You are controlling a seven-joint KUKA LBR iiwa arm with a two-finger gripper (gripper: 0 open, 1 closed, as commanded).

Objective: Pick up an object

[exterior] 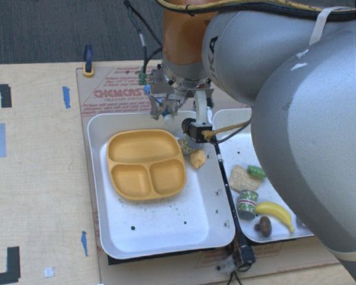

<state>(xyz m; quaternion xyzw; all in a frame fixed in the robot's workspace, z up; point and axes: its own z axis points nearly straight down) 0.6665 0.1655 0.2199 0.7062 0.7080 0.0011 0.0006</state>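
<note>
My gripper (161, 114) hangs over the back rim of the left bin (99, 173), just behind the yellow divided plate (146, 164). Its fingers point down, slightly apart, with nothing between them. The plate lies flat in the left bin's back half. Beside the plate's right edge lie a small yellow chunk (197, 160) and a small dull green piece (187, 146). In the right bin (278, 238) are a tan slab (242, 179), a green piece (255, 172), a small can (247, 202), a banana (277, 214) and a brown oval fruit (264, 225).
The arm's large grey body covers the right bin's far and right parts. A divider rim (224, 178) runs between the two bins. The front half of the left bin holds only dark specks. A cardboard sheet (113, 91) lies behind the bins.
</note>
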